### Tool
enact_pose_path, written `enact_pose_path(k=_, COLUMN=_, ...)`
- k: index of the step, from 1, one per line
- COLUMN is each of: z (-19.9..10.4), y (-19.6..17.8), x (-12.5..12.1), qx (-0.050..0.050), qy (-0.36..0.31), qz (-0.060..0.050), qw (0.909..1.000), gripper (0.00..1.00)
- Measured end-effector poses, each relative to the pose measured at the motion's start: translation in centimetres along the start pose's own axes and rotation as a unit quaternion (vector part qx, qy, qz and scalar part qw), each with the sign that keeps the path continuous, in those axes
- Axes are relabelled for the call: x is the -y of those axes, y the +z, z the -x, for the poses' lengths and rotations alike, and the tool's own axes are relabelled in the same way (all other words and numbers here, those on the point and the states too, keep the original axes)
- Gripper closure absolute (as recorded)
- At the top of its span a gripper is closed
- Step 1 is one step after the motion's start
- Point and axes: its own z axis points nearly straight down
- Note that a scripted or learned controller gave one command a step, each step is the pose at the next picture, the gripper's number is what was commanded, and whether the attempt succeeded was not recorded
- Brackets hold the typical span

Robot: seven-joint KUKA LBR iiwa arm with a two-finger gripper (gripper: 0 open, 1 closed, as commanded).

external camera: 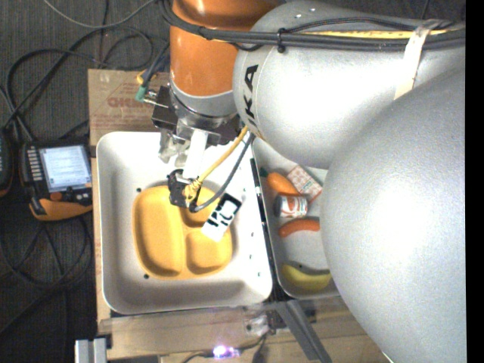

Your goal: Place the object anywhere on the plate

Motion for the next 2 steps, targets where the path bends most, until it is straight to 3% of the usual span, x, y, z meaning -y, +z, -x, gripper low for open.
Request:
enact_pose_path(k=1, z=-1.7, y=2.7, x=-4.5, qx=-0.001, qy=0.093, qz=-0.001, qw=0.9956, gripper=1.00)
enact_pose_path(k=2, z=0.2, y=-9.2, x=1.1, qx=-0.001, qy=0.123, qz=0.000, qw=0.9925, gripper=1.00)
